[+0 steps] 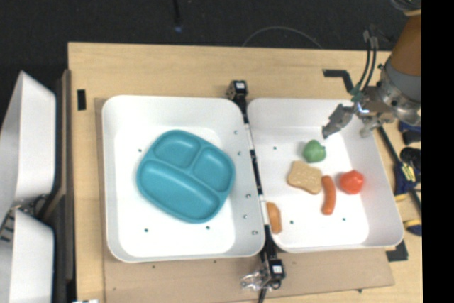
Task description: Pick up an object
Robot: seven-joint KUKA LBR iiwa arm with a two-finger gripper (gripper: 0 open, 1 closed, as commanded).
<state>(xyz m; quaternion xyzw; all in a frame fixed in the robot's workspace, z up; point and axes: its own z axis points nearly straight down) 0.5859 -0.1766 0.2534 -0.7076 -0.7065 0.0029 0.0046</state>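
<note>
Two shallow white bins are seen side by side on the bench. In the left bin a teal divided plate is laid near the middle. In the right bin five small things are gathered: a green round piece toward the centre, a tan slice of toast just at its 7 o'clock, an orange sausage at the toast's 4 o'clock and close beside it, a red tomato at the sausage's 2 o'clock, and a small orange piece set against the bin's left wall at 8 o'clock. The gripper is held over the right bin at the green piece's 1 o'clock, apart from it. How far its fingers are spread cannot be told, and nothing is seen between them
</note>
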